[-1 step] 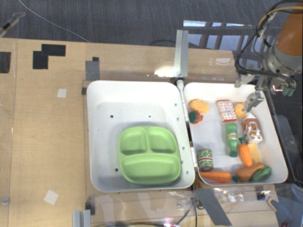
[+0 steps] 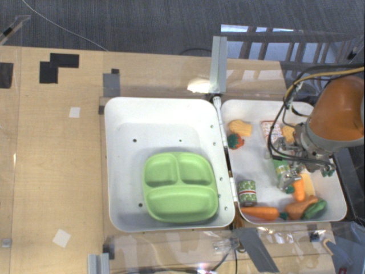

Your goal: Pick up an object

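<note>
One green tray [image 2: 180, 187], two white bins [image 2: 122, 153].

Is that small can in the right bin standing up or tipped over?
Upright. The can shows its round top toward the camera with its label band below, standing on the right bin floor beside the carrot.

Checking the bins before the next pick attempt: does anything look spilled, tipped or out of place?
Nothing stands out. The green tray lies flat in the left bin; the toy foods and small can sit inside the right bin.
</note>
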Motion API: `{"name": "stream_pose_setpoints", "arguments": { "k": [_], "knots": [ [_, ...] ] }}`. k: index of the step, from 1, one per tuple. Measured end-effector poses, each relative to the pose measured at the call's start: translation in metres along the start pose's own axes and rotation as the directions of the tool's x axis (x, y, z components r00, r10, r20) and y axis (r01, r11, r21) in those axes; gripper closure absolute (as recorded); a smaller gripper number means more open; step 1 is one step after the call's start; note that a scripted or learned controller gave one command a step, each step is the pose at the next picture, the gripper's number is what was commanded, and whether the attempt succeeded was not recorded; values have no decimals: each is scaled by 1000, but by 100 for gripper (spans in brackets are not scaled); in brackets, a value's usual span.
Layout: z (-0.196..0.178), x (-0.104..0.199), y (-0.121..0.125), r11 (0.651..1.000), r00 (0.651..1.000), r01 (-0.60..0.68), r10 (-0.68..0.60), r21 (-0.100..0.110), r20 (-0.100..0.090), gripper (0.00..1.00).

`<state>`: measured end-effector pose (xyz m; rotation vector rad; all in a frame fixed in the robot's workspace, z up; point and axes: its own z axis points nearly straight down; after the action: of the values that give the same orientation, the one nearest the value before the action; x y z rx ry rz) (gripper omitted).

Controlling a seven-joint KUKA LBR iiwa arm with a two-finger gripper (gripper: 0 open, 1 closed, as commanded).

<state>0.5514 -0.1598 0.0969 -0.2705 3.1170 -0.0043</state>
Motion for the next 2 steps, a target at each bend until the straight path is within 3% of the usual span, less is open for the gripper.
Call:
{"name": "stream_pose_setpoints", "arguments": {
  "k": [1, 2],
  "knots": [
    [8, -54, 30, 995, 995, -98, 98, -1, 2, 0],
    [6, 4, 18, 990, 990, -142, 142, 1, 2, 0]
  ]
}}
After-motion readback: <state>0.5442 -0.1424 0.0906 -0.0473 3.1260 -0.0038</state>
